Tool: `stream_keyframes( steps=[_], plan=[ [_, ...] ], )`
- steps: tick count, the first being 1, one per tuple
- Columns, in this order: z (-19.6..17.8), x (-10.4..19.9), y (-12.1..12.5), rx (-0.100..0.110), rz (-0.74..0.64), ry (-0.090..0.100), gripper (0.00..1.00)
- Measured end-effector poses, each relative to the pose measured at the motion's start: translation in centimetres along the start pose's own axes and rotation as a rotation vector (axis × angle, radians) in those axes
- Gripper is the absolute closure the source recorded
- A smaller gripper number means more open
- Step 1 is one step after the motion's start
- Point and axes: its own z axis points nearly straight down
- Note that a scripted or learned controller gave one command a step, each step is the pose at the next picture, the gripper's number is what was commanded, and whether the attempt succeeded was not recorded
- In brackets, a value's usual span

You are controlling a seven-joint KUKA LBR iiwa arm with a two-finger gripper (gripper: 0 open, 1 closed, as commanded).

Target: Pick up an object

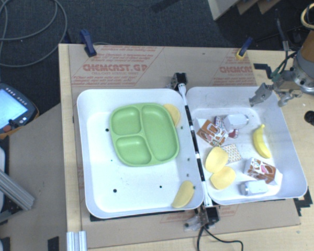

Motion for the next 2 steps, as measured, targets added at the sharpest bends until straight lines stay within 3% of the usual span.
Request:
stream_keyframes(
  steps=[1, 2],
  plan=[
    [10.2, -0.4, -2.4, 0.003, -0.004, 0.01, 0.0],
    [9.9, 0.3, -5.2, 0.002, 0.001, 0.001, 0.0]
  ],
)
